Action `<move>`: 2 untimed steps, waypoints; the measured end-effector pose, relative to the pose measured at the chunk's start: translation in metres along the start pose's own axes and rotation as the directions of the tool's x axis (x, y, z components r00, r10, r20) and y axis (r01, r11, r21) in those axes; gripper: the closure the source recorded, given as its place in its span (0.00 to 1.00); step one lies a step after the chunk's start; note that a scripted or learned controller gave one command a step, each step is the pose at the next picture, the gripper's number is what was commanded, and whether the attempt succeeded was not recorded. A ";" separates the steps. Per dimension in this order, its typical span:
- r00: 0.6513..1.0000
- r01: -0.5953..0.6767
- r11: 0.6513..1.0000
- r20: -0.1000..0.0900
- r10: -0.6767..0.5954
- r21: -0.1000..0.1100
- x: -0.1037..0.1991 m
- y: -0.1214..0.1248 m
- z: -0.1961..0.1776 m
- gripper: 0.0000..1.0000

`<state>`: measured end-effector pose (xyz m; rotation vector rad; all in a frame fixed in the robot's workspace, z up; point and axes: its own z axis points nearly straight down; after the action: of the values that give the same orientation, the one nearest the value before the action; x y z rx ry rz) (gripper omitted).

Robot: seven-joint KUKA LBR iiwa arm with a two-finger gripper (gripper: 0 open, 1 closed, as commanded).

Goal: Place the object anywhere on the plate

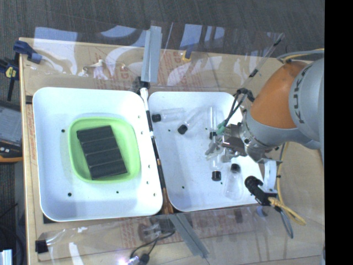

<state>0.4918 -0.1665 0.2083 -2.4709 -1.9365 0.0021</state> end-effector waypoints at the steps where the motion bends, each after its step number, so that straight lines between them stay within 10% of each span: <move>1: 0.966 0.258 0.966 0.000 -0.258 0.002 0.062 0.031 0.031 1.00; 2: 0.903 0.429 0.903 0.001 -0.429 0.001 0.133 0.048 0.018 1.00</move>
<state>0.5699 -0.0486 0.1907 -1.9842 -2.4325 0.0030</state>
